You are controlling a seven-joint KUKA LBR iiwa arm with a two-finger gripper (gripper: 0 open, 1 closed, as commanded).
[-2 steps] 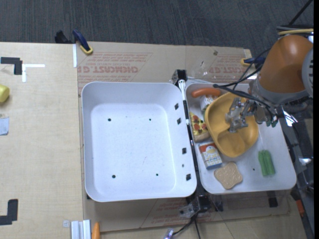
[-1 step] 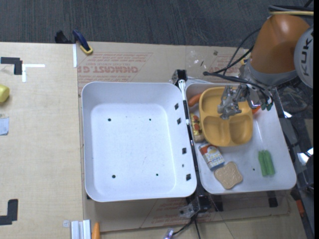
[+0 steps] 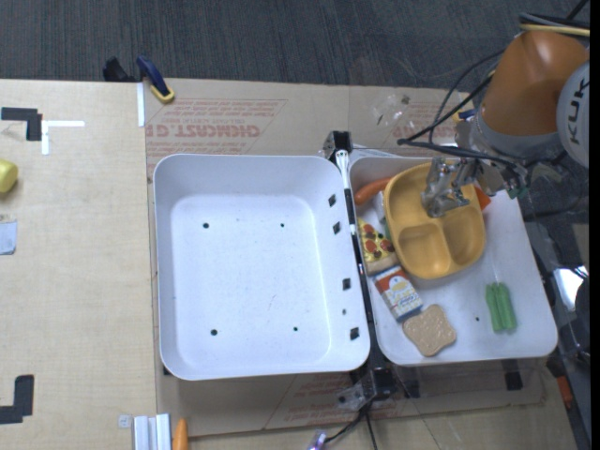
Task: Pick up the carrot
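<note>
Pincer [image 3: 442, 195]: hangs over the back part of the yellow dish in the right bin; whether its tips are apart or together cannot be told from this slant, and nothing is seen between them.
Arm [image 3: 539, 82]: grey with an orange band, directly above and to the right of the pincer, with black cables looping round it.
Carrot [image 3: 372, 189]: orange, lying just left of the pincer against the back left corner of the right bin, partly hidden behind the dish's rim; not touched by the pincer.
Yellow dish [image 3: 433, 242]: divided, tilted, directly beneath the pincer and stretching toward the front of the bin.
Right bin [image 3: 525, 331]: white, under the pincer, carrying the dish and the small things.
Pizza slice [image 3: 375, 244]: left of and in front of the pincer, beside the dish.
Small box [image 3: 402, 295]: in front of the pincer, just past the dish's front edge.
Toast [image 3: 430, 330]: further in front, just beyond the box.
Green pod [image 3: 501, 307]: in front and to the right of the pincer, well apart from the dish.
Left bin [image 3: 248, 261]: white, well to the pincer's left.
Counter [image 3: 75, 279]: pale board, far left, past both bins.
</note>
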